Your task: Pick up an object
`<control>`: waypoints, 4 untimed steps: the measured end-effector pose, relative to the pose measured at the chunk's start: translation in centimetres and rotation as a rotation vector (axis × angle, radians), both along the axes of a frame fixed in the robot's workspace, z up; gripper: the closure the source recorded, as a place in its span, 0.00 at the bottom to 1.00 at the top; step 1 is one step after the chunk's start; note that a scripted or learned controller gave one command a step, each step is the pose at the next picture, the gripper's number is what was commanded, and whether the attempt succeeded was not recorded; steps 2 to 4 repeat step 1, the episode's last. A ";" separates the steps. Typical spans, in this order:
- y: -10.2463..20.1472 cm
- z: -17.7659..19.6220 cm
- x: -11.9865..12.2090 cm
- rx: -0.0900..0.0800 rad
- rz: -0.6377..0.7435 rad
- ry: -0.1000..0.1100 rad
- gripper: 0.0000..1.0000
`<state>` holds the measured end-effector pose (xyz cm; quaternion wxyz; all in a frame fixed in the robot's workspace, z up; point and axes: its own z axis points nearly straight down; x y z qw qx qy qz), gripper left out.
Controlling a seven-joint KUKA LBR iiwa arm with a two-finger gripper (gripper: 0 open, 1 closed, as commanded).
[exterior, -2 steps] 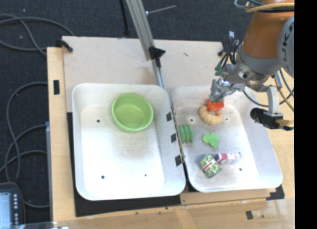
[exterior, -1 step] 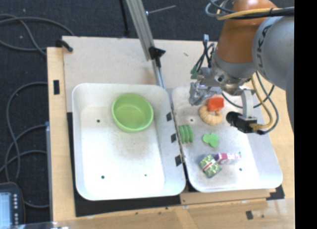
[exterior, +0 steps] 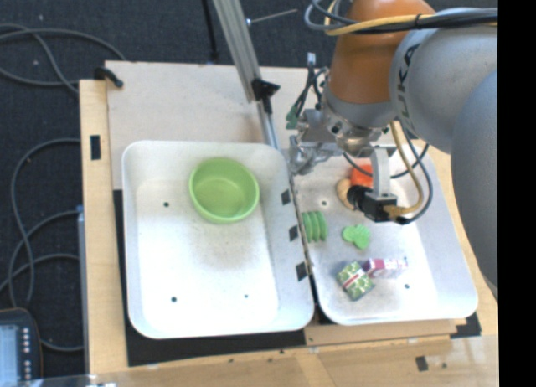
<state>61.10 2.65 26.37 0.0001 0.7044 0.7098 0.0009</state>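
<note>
Jaws' state you could not tell: your gripper (exterior: 311, 152) hovered above the right bin (exterior: 435, 293), its green pieces (exterior: 315, 225) and packet (exterior: 358, 277) unpicked; nothing visibly lifted.

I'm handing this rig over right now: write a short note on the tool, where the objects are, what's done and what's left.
Tool: low over the back edge of the right bin, near the divider; nothing seen held by it.
Left bin: a green bowl, sitting upright toward the back.
Right bin: ridged green piece by the divider, small green piece, packet with a pink-and-white item beside it, and an orange item partly hidden behind the arm's cables.
Done: no pick visible yet.
Left: grasp one object and lift it.
</note>
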 end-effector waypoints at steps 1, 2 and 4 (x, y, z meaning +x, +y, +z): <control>4.2 -1.5 0.0 -0.002 -0.003 0.003 1.00; 4.2 -1.5 0.0 -0.002 -0.003 0.003 1.00; 4.2 -1.5 0.0 -0.002 -0.003 0.003 1.00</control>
